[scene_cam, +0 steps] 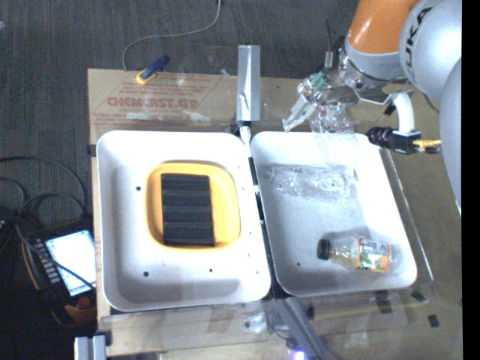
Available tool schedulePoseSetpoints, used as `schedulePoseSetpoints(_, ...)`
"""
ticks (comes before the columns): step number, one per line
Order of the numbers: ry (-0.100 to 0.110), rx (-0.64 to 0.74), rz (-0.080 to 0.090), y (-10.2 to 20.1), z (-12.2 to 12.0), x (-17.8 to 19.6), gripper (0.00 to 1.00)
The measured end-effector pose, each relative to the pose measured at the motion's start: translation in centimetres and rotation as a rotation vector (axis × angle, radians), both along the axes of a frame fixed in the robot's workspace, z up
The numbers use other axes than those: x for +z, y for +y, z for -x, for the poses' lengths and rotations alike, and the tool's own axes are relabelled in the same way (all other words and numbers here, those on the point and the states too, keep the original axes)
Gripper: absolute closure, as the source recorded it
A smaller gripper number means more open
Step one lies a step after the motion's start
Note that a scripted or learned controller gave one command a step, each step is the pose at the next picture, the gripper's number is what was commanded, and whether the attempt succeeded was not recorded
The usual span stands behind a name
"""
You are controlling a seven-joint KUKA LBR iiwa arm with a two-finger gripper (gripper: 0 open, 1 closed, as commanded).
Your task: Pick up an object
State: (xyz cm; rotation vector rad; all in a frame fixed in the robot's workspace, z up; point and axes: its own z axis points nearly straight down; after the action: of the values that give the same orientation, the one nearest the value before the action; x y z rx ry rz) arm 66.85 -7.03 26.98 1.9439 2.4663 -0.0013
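My gripper (319, 103) hangs over the back rim of the right bin (397, 201), raised above it. Right under the gripper is a clear, glassy piece of plastic (332, 124) that reaches down toward the bin; I cannot tell whether it is held. On the right bin's floor a crumpled clear plastic wrap (311, 180) lies near the back. A small bottle with a black cap and amber contents (358, 253) lies on its side at the front right. In the left bin (120, 201) sits a yellow tray holding a black ribbed block (187, 208).
A metal post (248, 81) stands upright behind the seam between the bins. A yellow-and-blue tool (152, 68) lies on the cardboard sheet behind the left bin. Cables and a lit tablet (67, 257) sit on the floor to the left.
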Motion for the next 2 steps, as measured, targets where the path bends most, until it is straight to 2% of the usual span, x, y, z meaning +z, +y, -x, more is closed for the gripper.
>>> schedulePoseSetpoints(1,0.004,-0.46,-0.002,0.3,6.4,-7.4,1.0)
schedulePoseSetpoints(2,-0.001,-0.54,0.003,-4.6,5.9,8.3,1.0)
